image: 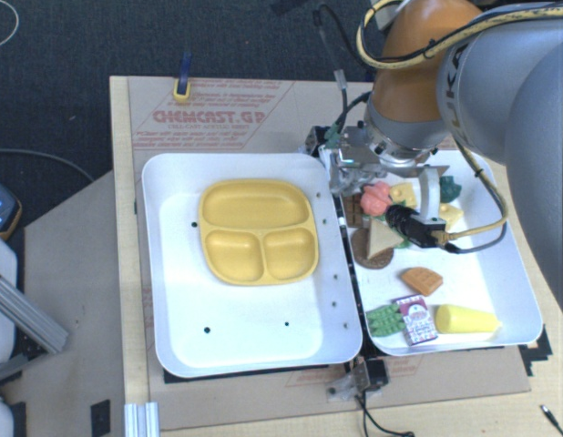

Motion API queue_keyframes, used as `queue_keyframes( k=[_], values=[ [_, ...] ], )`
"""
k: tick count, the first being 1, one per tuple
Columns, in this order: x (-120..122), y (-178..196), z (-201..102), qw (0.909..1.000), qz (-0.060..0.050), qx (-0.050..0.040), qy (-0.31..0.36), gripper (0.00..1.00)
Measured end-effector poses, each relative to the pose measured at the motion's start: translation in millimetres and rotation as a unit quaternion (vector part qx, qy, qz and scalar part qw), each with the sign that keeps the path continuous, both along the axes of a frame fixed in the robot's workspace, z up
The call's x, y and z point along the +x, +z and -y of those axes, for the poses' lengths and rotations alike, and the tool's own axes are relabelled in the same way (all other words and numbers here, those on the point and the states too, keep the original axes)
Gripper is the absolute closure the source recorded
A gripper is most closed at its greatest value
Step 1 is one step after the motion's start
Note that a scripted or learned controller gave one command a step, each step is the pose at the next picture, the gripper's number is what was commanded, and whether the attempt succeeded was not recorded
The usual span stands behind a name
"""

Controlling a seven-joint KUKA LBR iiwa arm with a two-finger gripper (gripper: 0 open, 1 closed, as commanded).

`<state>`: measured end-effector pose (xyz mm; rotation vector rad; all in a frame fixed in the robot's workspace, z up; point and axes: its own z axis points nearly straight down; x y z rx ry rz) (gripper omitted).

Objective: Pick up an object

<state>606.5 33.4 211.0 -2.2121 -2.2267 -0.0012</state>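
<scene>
Here, two shallow white bins sit side by side on the tabletop (127,244). The left bin (172,326) holds a yellow divided tray (259,229), one long compartment above two smaller ones. The right bin (500,289) holds a scatter of toy food: a pink piece (375,198), a pale wedge (384,238) over a brown disc (373,259), an orange-brown waffle piece (421,280), a green piece (385,320), a small printed packet (416,321), a yellow block (465,319), and a dark green piece (449,188) near the far wall. The jaws (383,182) hang over the far left part of the right bin, just above the pink piece; I cannot tell whether they are open or closed. Nothing shows between them. Red lettering on the cardboard sheet (209,107) behind the bins reads roughly "CHEMCAST GP".
</scene>
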Motion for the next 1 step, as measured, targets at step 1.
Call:
queue_keyframes(
  k=[1],
  values=[
    [0.3,11.6,-13.4,1.0000,0.003,-0.0011,-0.002,1.00]
  ],
)
